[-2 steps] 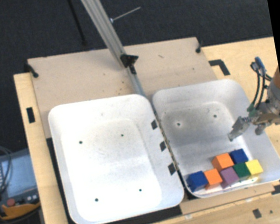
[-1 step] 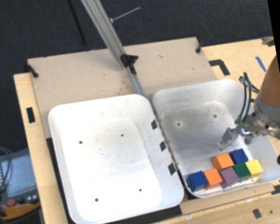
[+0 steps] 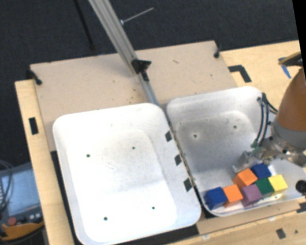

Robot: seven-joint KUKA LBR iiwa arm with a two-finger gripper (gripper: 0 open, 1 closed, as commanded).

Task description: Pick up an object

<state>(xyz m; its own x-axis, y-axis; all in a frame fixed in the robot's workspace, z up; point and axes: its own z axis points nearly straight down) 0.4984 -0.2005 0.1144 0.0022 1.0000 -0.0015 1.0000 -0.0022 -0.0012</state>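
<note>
At far left, off the tabletop (image 3: 121,74), you have a pendant (image 3: 15,199); its screen is too blurred to read, and no brand or label is legible anywhere. The left bin (image 3: 120,171) comes next, then the right bin (image 3: 213,132), where the blocks (image 3: 248,187) crowd the lower right corner of the frame: blue, orange, purple, green, yellow, with another orange and blue behind. The tool (image 3: 253,160) sits just above that cluster at right; you cannot tell from here how its jaws stand. Since the blocks touch each other and the bin wall, aim for the raised orange one, coming straight down so neighbours don't jam.
</note>
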